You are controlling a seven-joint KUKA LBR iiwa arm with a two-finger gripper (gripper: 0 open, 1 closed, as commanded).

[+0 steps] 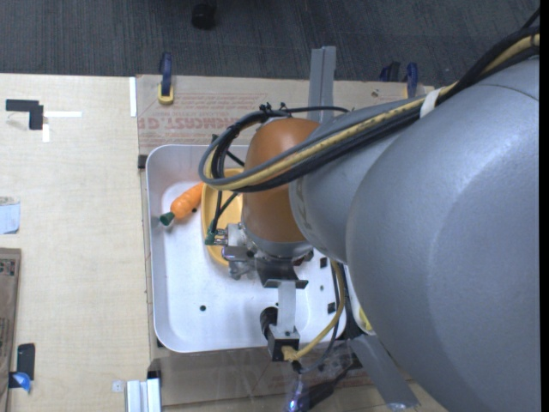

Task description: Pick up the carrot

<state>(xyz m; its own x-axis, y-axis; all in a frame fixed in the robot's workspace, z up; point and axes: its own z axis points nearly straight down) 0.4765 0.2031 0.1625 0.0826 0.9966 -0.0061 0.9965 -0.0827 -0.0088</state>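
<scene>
1 carrot (184,201) lay against the bin (184,316) wall, apparently ungrasped, beside the arm (274,196); gripper state could not be told.

The grey arm (446,230) reaches in from the right, its bulk covering the right and near side of the scene. Its orange band (274,187) sits above the wrist (266,251), left of the grey mass. Black and yellow cables (343,131) run along the arm.
</scene>
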